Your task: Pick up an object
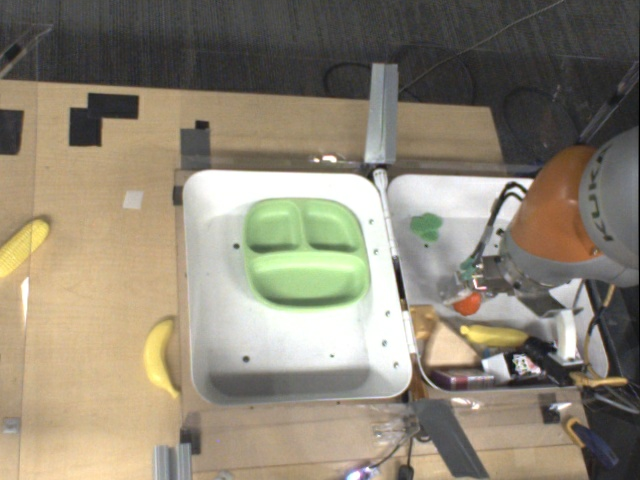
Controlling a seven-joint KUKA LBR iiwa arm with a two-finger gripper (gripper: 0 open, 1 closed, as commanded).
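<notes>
Orange-banded arm [575,218] over right bin [440,198]; gripper [472,286] low above red-orange item [467,305] beside banana [492,336]. Jaw state: cannot tell. Approach step, I'd judge; next needs descent and pinch.

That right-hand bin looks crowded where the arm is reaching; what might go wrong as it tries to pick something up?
1. The end effector sits low among a red-orange object, a yellow banana-like item and a brown block. It might nudge one while closing on another.
2. That pile crowds the front wall of the right bin, so things could get pushed against it rather than lifted.
</notes>
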